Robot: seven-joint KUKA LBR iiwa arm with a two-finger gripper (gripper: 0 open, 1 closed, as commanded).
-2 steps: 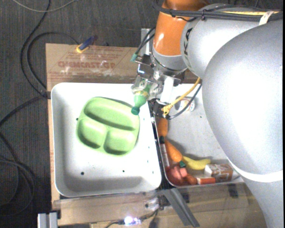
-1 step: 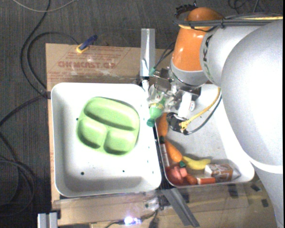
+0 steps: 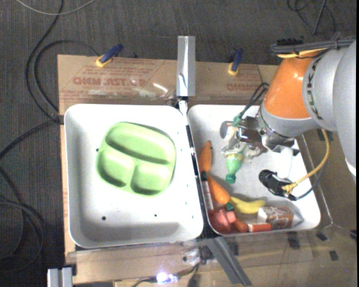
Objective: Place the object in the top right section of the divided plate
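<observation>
Gripper [image 3: 242, 137] over right bin [image 3: 311, 211], near its far middle; finger state: cannot tell. Green bottle [image 3: 233, 167] directly under and in front, long axis running toward near edge, slightly left. Divided plate [image 3: 137, 158] in left bin [image 3: 84, 226], well apart, leftward

The divided plate [image 3: 137, 158] lies in the left bin [image 3: 78, 220]. Right of that plate, the right bin [image 3: 308, 214] holds a bottle [image 3: 233, 167] under the tool [image 3: 242, 137], with carrots [image 3: 205, 157] between bottle and plate and a banana [image 3: 248, 205] nearer the front.
</observation>
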